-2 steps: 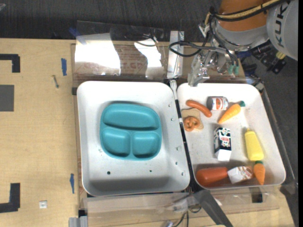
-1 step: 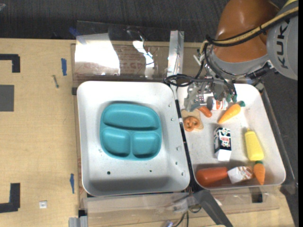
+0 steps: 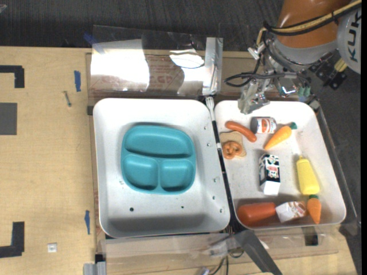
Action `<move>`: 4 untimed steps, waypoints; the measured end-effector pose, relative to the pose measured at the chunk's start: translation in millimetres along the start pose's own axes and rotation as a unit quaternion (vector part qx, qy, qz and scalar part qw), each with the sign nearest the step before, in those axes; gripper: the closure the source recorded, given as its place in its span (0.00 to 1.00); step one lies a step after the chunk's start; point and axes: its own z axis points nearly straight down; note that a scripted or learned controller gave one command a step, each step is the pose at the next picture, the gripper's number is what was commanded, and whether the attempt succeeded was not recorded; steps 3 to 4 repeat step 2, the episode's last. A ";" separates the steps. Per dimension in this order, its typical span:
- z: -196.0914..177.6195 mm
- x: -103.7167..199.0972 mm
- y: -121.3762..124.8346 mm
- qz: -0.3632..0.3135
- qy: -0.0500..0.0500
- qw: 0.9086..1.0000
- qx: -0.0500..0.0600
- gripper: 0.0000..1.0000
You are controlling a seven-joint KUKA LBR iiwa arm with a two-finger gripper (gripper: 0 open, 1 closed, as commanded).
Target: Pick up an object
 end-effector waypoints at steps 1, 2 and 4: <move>-24.2 -17.5 37.8 0.006 -0.001 1.000 -0.001 1.00; -4.2 -11.6 18.9 -0.116 0.003 0.993 -0.002 1.00; -4.2 -11.6 18.9 -0.116 0.003 0.993 -0.002 1.00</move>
